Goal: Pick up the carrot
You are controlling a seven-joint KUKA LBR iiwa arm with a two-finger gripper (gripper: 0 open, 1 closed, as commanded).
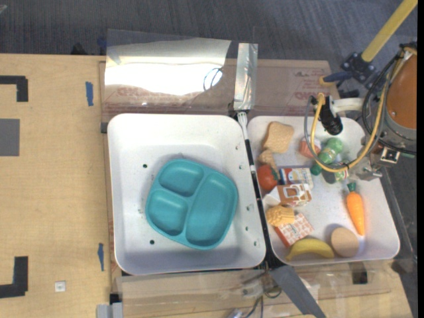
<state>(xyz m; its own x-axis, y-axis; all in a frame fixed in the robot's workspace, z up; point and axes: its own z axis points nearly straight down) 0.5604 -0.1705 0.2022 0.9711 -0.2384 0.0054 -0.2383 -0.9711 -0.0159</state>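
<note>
The carrot (356, 211) lies in the right bin (386, 232), close to its right wall, with its green end towards the hand (368, 169) and its tip beside a tan egg-shaped thing (344, 241). The hand hangs just beyond the carrot's green end. I cannot tell how far open it is.

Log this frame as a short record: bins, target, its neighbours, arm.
left bin: teal divided plate
right bin: carrot, banana, bread slice, tomato, small packets
carrot: lying by the right wall, not lifted
nearest neighbour: tan egg-shaped piece, by its tip
arm: over the right bin's far right corner
</note>
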